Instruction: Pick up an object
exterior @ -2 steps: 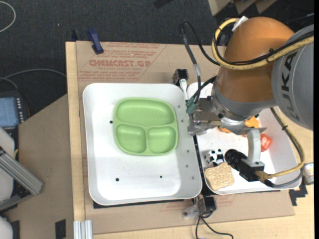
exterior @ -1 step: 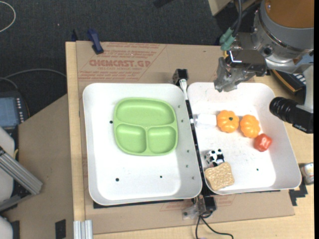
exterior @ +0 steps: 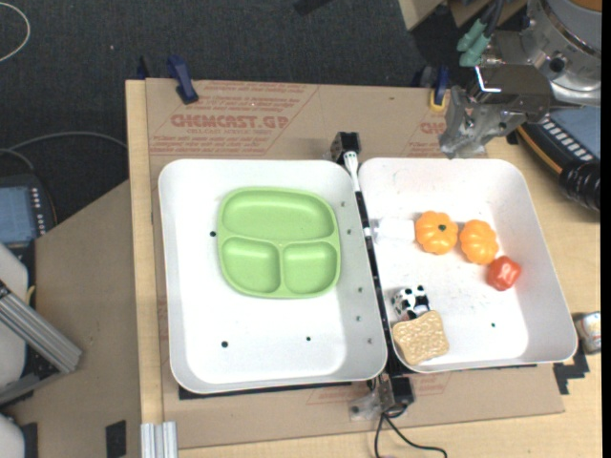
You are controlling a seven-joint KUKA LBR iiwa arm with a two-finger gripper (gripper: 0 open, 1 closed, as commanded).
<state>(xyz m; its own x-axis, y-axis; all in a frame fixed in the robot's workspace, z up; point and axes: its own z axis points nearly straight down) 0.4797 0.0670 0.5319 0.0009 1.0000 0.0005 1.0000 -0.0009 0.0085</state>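
Left bin [exterior: 191, 332]: holds green three-compartment tray [exterior: 279, 241], smooth plastic.
Right bin [exterior: 535, 256]: two orange pumpkins [exterior: 436, 232] [exterior: 478, 240], red piece [exterior: 503, 273], cow-spotted toy [exterior: 411, 301], speckled bread slice [exterior: 421, 338].
Claw [exterior: 466, 134]: above right bin's far rim, grip unreadable.

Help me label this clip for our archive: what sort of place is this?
Probably a robotics lab or test bench, not a kitchen. Two white bins sit on a clamped board, the right one holding toy food such as small orange pumpkins, and a robot arm's gripper hangs at that bin's far edge, with cables on the floor.
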